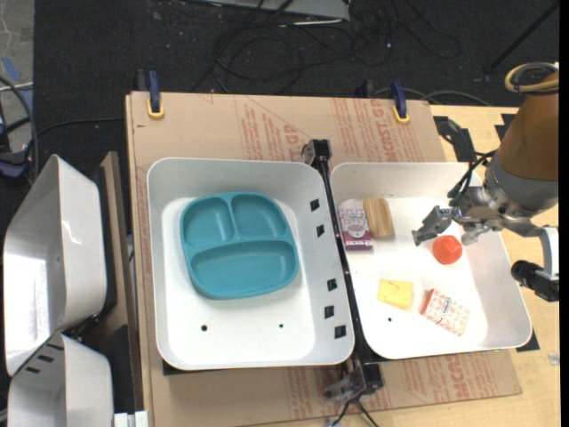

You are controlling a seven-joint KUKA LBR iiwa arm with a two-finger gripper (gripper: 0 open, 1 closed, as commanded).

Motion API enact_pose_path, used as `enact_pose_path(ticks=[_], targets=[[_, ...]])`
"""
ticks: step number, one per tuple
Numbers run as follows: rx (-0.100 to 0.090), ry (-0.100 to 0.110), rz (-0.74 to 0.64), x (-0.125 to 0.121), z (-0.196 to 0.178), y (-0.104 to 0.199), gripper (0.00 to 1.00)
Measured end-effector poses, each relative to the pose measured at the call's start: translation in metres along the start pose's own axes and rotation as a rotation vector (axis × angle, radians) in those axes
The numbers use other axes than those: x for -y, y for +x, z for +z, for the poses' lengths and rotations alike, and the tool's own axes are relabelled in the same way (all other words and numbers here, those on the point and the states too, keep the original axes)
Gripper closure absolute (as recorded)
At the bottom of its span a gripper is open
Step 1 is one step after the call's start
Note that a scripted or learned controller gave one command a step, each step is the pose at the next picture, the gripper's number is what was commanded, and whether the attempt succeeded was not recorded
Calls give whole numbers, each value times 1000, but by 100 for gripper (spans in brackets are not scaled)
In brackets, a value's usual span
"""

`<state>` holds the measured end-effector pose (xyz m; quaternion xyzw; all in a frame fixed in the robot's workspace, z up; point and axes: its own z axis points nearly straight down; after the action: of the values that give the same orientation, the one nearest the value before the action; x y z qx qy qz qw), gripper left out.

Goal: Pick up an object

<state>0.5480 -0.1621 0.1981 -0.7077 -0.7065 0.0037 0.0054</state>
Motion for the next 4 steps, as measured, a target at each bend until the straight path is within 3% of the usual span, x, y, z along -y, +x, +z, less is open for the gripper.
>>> enact_pose_path(ticks=[1,3,4], targets=[[2,-12,-3,-3,-7,0,0],[2,-9,-1,-4,83,5,0],[2,-10,-1,-4,107,5,0]])
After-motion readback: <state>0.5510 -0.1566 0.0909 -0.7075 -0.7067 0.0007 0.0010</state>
